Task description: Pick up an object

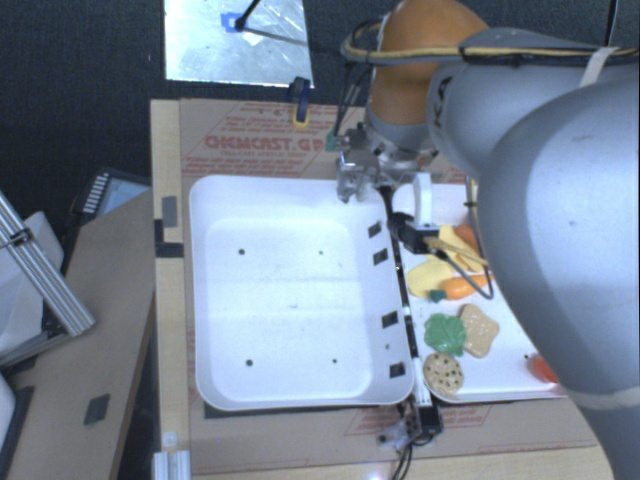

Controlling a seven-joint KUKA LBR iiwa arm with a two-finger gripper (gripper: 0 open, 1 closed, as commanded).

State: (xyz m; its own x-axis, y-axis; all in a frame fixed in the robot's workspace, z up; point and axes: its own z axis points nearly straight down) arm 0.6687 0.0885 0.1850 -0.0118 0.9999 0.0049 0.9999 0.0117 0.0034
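My gripper hangs over the far end of the divider between the two bins, its fingers spread apart and nothing between them. The right bin holds the toy food. A yellow piece lies just in front of the gripper, with an orange carrot beside it. Nearer the front are a green broccoli, a tan toast slice and a round cookie. Another orange piece lies close under the wrist. The arm hides the bin's right part.
The left bin is a white tray next to the divider. A red-orange item peeks out under the arm. Cardboard lies under both bins, and a foil sheet lies beyond it.
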